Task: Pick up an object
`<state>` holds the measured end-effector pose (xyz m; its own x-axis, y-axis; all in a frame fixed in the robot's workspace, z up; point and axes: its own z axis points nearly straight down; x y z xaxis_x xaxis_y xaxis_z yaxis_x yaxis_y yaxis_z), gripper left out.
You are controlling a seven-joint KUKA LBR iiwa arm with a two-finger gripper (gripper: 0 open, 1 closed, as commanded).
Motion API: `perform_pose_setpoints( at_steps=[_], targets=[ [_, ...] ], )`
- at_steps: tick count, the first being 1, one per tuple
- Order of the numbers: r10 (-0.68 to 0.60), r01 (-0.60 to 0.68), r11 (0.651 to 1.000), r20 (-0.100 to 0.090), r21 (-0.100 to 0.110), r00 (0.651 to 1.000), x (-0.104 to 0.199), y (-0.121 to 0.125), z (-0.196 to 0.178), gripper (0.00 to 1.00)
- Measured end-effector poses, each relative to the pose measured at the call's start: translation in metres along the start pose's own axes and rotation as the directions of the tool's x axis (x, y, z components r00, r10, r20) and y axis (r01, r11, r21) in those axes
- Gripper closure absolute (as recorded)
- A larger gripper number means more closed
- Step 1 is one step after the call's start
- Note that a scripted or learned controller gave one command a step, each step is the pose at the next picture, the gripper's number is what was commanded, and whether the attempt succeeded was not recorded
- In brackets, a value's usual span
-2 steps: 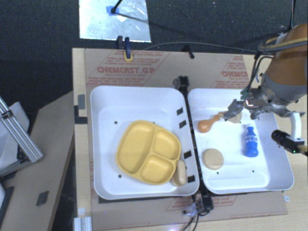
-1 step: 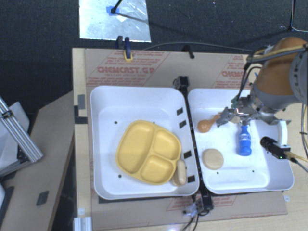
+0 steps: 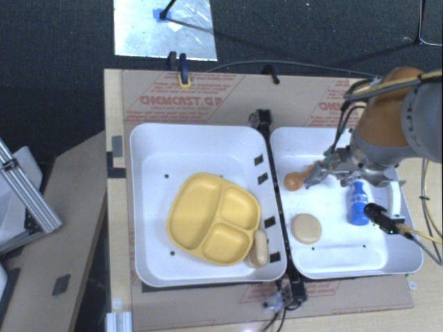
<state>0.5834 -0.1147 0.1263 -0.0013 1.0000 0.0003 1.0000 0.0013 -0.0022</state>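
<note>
A blue bottle lies just right of the gripper; a tan disc lies below. An orange object sits just left of the gripper, ungrasped. Gripper opening cannot be determined.

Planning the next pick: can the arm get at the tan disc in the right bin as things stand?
Probably yes. The tan disc lies flat on bare floor of the right bin, apart from the blue bottle, with the hand close above it.

Two shallow white bins sit side by side on the tabletop, a board printed with red lettering. Left bin and right bin touch along a black central divider. A yellow clamp grips the far edge. A reflective sheet lies beyond.
</note>
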Motion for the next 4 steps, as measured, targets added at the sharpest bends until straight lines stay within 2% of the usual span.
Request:
perform_pose_setpoints(
  at_steps=[1,2,3,4],
  targets=[
    [0.0,0.0,1.0,0.0,-0.001,1.0,0.0,0.0,0.044,0.0],
    [-0.001,0.001,1.0,0.001,-0.006,1.0,0.0,0.002,0.031,1.0],
    [-0.002,0.002,1.0,0.001,-0.008,1.0,0.001,0.005,-0.013,1.0],
    [-0.004,0.004,1.0,0.001,-0.011,1.0,0.004,0.012,-0.076,1.0]
  ],
)
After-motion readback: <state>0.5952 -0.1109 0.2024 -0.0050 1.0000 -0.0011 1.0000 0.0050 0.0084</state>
